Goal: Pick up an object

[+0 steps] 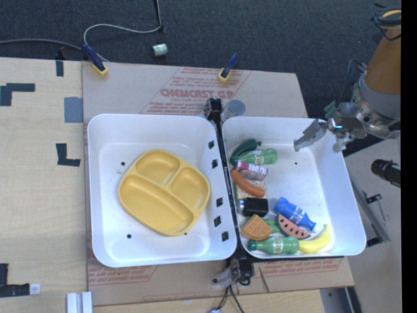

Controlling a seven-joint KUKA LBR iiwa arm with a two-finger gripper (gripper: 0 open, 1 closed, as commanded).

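Where toys [273, 204] crowd left, end effector [320, 134] over bare floor.

The arm [381, 70] enters from the right edge of the camera view, its orange band uppermost and the grey wrist section below it. From the wrist the gripper [311, 135] reaches leftward and slightly down. One grey finger [307, 137] shows clearly, slanting down to the left. Whether the jaws are parted or closed cannot be made out from this angle.
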